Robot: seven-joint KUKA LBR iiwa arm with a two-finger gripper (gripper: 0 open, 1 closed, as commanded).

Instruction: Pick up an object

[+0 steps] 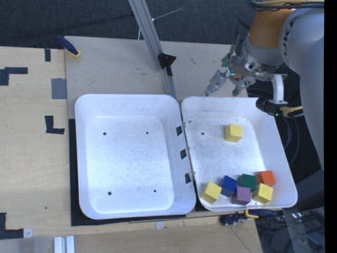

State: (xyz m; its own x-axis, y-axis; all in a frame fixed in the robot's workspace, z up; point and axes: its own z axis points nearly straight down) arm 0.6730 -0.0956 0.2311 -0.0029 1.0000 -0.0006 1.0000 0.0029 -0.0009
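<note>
A lone yellow cube (233, 132) lies in the upper middle of the right bin (210, 152). Along that bin's near edge sits a cluster of cubes: yellow (211, 192), blue (228, 185), green (246, 181), purple (243, 194), orange (266, 177) and another yellow (264, 193). My gripper (226, 86) hangs above the bin's far rim, up and slightly left of the lone yellow cube. Its two fingers stand spread apart with nothing between them.
The left bin (84, 141) lies beside the right one, their rims meeting in the middle. A slanted metal pole (150, 30) rises behind them. A blue and yellow tool (68, 46) lies on the bench at the far left.
</note>
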